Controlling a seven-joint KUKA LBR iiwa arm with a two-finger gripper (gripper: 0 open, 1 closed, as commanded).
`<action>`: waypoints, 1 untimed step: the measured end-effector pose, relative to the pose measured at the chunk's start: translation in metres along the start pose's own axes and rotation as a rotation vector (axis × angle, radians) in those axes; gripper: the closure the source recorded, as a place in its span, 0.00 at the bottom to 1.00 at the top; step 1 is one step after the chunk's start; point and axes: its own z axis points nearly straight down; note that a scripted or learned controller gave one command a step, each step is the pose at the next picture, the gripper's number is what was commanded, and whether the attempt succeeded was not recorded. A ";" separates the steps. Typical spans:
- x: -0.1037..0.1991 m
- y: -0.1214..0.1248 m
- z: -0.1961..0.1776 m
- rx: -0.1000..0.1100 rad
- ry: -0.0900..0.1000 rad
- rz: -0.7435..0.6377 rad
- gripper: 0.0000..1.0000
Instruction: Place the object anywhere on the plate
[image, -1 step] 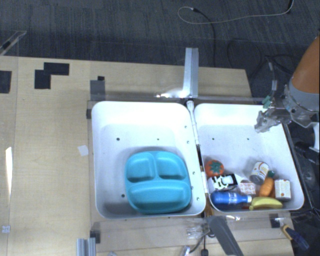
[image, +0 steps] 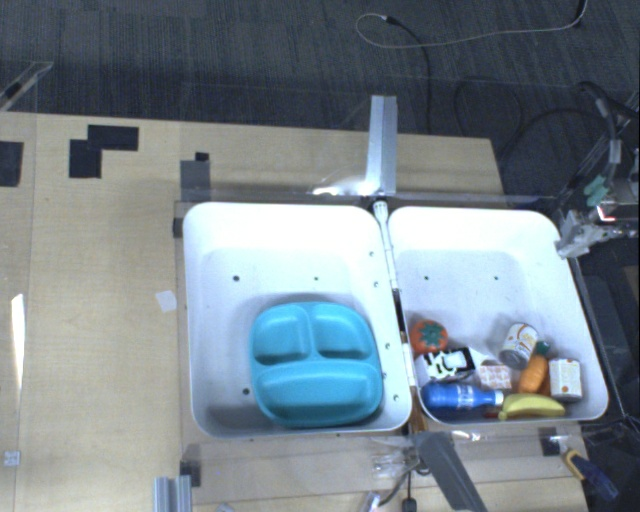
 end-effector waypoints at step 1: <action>0.001 0.002 -0.011 -0.006 -0.003 -0.007 1.00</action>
